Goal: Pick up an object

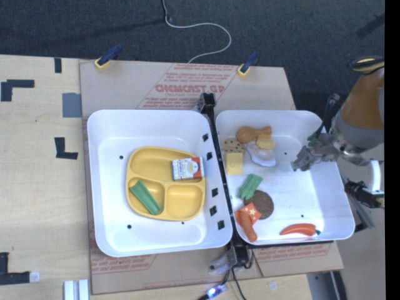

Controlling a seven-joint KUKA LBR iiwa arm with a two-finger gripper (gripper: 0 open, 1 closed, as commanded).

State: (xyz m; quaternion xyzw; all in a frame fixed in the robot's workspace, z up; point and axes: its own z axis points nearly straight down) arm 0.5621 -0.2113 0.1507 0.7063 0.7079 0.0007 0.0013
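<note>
Over the right bin [334, 220], near its 3 o'clock wall, the end effector [305, 159] hangs above bare white floor; whether it is open or closed cannot be told at this slant, and nothing is seen in its grasp. Every candidate lies toward 9 o'clock from it. Nearest is the pale crumpled piece [262, 156], almost level with the tool, with the yellow block [265, 142] and the brown drumstick [249, 132] just beyond, toward 10 o'clock. A green pod [251, 185] and brown disc [262, 203] sit toward 7 o'clock, well apart. An orange chilli [297, 230] lies at 6 o'clock near the front wall, its long axis running 9 to 3. Judgement: a short travel toward 9 o'clock reaches the pale piece first.
</note>
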